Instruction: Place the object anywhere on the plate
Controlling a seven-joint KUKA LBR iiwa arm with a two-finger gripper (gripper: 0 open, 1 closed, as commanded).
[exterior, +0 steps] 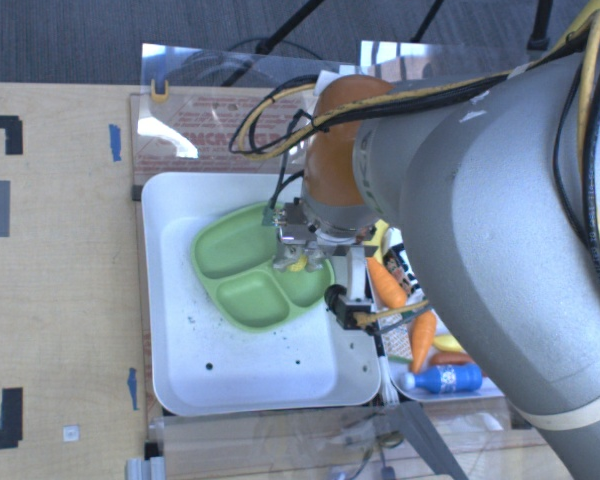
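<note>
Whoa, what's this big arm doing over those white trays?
A program-driven robot arm is reaching in from the right over the left white bin, which holds a green divided plate. Its gripper sits low over the plate's right side, with something small and yellowish at its tip; whether it grips that is unclear. Its job is to put an object on the plate. The right bin holds carrots and a blue bottle.

The grey arm [500, 198] reaches in from the right — orange-banded wrist bent downward, end effector [300, 258] low.
</note>
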